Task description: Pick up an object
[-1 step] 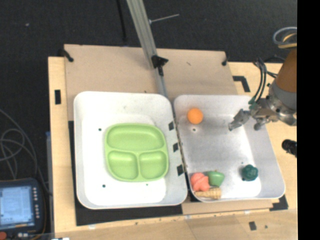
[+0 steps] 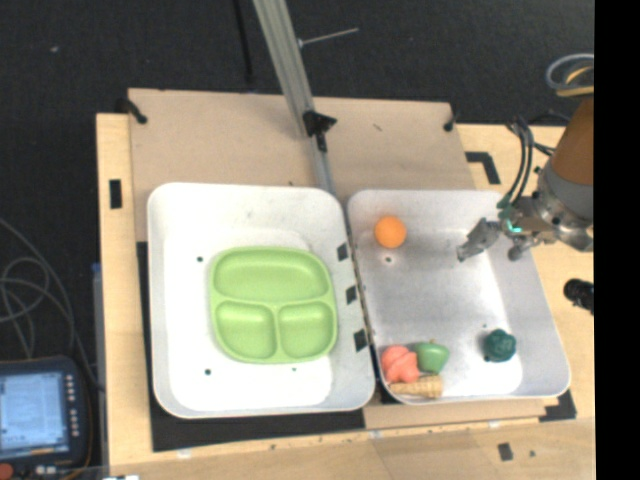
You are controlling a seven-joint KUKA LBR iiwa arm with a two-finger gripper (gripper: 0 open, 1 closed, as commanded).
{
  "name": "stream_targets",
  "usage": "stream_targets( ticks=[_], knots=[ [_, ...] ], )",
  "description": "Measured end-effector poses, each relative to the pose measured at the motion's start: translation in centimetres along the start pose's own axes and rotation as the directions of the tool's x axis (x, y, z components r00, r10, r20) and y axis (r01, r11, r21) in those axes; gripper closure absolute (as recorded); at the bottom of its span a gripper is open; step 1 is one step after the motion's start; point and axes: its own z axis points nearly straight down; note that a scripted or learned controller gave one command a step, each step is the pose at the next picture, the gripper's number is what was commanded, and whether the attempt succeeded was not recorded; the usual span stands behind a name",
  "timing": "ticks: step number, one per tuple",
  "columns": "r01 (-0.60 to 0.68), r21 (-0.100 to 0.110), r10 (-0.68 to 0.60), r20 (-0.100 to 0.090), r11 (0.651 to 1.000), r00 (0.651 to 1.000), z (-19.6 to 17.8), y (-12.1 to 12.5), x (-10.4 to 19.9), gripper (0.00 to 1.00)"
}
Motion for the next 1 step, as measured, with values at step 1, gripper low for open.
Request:
stream_targets(
  ticks=[1],
  knots=[
    [-0.003, 0.006, 0.003, 0.0, 1.0, 1.0, 6.24, 0.3, -0.12, 0.0]
  ],
)
